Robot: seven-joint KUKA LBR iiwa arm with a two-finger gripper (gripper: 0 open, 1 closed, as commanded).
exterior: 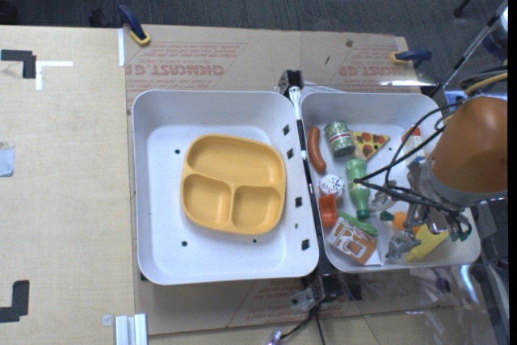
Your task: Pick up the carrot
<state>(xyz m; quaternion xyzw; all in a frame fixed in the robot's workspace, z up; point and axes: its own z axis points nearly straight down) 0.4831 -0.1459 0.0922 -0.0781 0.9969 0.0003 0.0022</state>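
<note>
Hovering Over the Right Bin's Near Corner

Reaching in from the right, the arm [472, 145] shows its orange band above the wrist, and the hand [408, 234] sits low over the near right part of the right bin [380, 103]. Cables cross in front of it, and I cannot tell whether its fingers are wide or narrow, or whether anything sits between them.

The carrot [327, 210], a short orange piece with a green end, lies in the left part of the right bin, just below a white ball [332, 186] and just above a printed box [353, 240]. It is well to the left of the hand and apart from it.

Around it the bin is crowded. A hot dog [316, 149] lies along the left wall. A green can [339, 138] and a pizza slice [369, 143] sit toward the far side. A green bottle [358, 183] stands between the ball and the hand. A yellow piece [426, 245] lies at the near right, close to the hand.

The left bin [153, 190] holds a yellow divided plate [234, 183], set flat near its middle. Both bins rest on cardboard [210, 65] on the counter [60, 174].
</note>
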